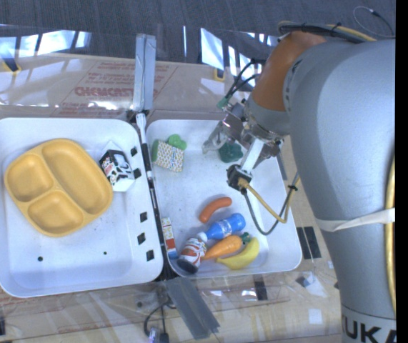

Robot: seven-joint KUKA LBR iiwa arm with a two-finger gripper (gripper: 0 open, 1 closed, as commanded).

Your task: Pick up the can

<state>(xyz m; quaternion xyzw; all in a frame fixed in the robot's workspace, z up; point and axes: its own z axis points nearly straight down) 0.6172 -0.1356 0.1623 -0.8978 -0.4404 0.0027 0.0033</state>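
Note:
A blue can (226, 227) with a white end lies on its side in the front part of the right bin (189, 184), among toy foods. My gripper (220, 141) hangs over the back of that bin, well behind the can and apart from it. A dark green lump (230, 151) sits right beside the gripper; I cannot tell whether the gripper touches it.
Around the can lie an orange sausage (215, 208), a carrot (223, 247), a banana (241, 255) and a small red-and-white bottle (193, 249). A patterned box (168, 156) and a green toy (177, 142) sit at the back left. The left bin (18, 263) bears a yellow divided plate (56, 186) and a black-and-white carton (118, 168).

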